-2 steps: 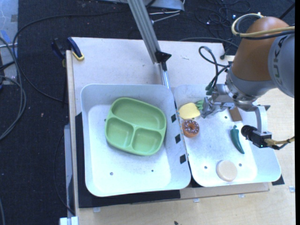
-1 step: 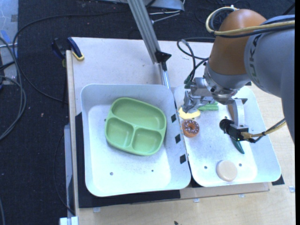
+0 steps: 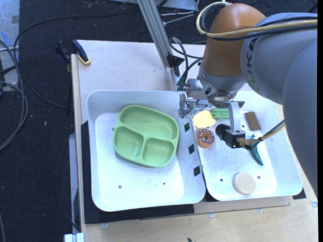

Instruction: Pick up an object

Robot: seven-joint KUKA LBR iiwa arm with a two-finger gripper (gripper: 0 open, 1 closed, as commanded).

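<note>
From where I stand, nothing is picked up yet: every loose thing I can see lies flat in a bin, and I see nothing lifted clear. The tool (image 3: 187, 105) hangs low at the far edge of the two bins, just over the seam where the left bin (image 3: 141, 185) meets the right bin (image 3: 222, 178). The wrist hides its tip, so I cannot tell whether it is open or closed. The closest candidate is a yellow lump (image 3: 203, 119) in the right bin's far corner, just beside the tool and a little toward me. A small doughnut (image 3: 205, 137) sits right next to it on the near side. A brown block (image 3: 251, 120), a teal piece (image 3: 256, 154) and a pale disc (image 3: 245, 183) lie further off in the same bin. The green plate (image 3: 146, 135) sits alone in the left bin, near the tool's other side. By my reckoning the whole grasp and lift remain: come down on one item, close, and raise it.
</note>
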